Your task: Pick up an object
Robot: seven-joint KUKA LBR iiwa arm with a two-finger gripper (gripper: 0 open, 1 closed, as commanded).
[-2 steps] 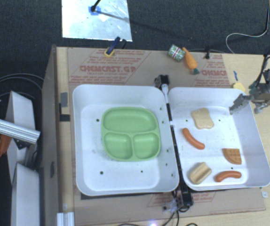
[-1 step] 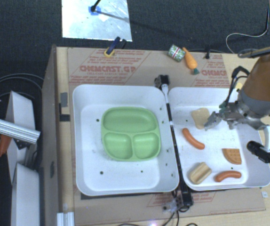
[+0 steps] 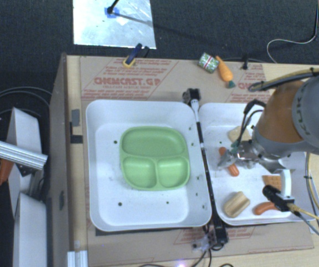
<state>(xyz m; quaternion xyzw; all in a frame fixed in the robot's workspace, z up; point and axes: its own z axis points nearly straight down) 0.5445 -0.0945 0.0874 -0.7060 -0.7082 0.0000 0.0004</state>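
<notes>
A grey robot arm with an orange band [image 3: 298, 118] reaches in from the right of the frame, bent down over the right white shallow bin [image 3: 215, 115]. Its two-finger gripper [image 3: 229, 159] hangs low near that bin's left side, fingers slightly spread, pinching nothing visible. The left white shallow bin [image 3: 101, 149], centre frame, holds a green three-compartment plastic tray [image 3: 154, 157]. In the right bin, a small orange-red sausage-shaped toy [image 3: 234, 171] lies just below the gripper, its long axis running upper left to lower right. Lower down rest a tan bread-like block [image 3: 235, 204] and a second orange sausage piece [image 3: 263, 207], lying nearly level.
</notes>
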